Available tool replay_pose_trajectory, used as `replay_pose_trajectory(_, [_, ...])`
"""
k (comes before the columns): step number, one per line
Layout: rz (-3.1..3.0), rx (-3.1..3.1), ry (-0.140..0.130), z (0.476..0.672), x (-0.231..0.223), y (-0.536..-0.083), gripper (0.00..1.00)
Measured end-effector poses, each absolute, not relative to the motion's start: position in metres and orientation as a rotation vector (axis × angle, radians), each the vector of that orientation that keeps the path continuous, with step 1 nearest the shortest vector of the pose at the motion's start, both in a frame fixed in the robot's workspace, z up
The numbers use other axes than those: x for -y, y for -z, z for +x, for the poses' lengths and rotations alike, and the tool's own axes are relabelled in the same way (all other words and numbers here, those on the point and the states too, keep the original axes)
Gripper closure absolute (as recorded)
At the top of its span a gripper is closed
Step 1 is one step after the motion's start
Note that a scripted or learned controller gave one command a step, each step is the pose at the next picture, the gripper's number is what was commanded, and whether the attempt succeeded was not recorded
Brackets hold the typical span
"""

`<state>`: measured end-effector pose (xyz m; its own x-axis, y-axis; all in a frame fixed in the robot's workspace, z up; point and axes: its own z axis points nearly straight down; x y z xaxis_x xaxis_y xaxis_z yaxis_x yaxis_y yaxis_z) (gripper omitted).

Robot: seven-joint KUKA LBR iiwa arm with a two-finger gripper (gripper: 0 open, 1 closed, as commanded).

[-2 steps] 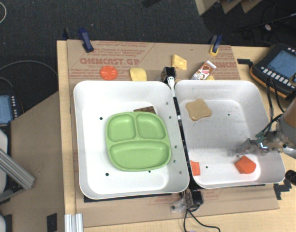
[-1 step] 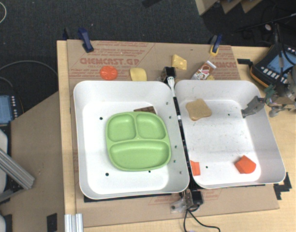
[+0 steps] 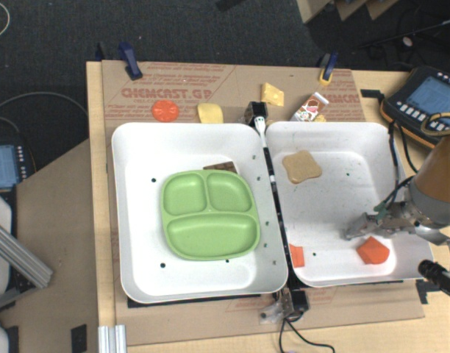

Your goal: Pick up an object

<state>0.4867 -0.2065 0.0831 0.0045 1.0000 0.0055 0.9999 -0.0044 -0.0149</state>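
My two-finger gripper point(image 3: 359, 229) hangs low in the right white bin point(image 3: 335, 134), toward its five o'clock corner; its grey fingers point(image 3: 353, 232) stretch toward nine o'clock, and I cannot tell how far they are spread; nothing shows between them; the orange blocky plastic piece point(image 3: 373, 251) lies just beside them at five o'clock, on the bin floor; a tan bread-shaped slice point(image 3: 301, 166) rests well apart, at eleven o'clock.

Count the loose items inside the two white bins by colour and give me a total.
Green: 1, the divided plate
Brown: 1, a piece behind the plate
Tan: 1, the bread slice
Orange: 2, a block and a small piece
Total: 5
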Motion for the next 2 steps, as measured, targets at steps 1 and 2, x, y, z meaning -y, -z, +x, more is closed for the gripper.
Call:
replay_pose_trajectory(1, [-2.223,2.236,0.009,0.544,0.179,-0.2,0.0])
replay_pose_trajectory(2, [-2.225,2.211,-0.001,0.476,0.226,-0.193,0.0])
